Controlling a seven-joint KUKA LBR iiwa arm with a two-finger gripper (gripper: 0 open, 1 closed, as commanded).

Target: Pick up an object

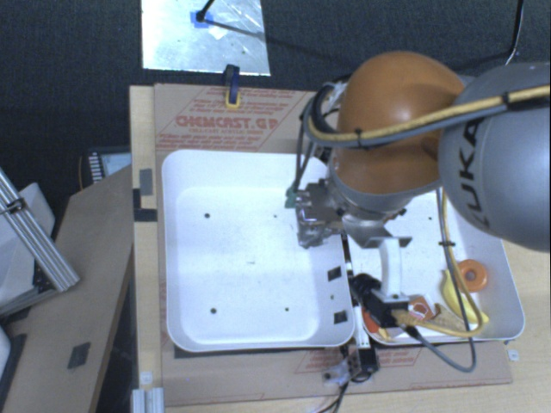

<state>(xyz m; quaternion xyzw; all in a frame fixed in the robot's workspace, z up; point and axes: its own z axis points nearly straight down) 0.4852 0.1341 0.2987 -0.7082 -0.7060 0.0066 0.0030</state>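
Nearest the camera, the right bin's near corner holds the candidates for picking: a yellow banana, an orange ring just beside it, and a red-orange piece near the bin's front wall. The left bin shows bare white floor.

Further in, the gripper hangs below the arm, over the wall where the two bins meet. It is well apart from the banana and ring. Whether it is open or closed cannot be told, and nothing is seen held.

Beyond the bins lie a cardboard sheet and a silver sheet.

Judgement: the step in hand is the approach, and no pick has been made. The next move calls for travel toward the near right corner, then a descent centred on one item.
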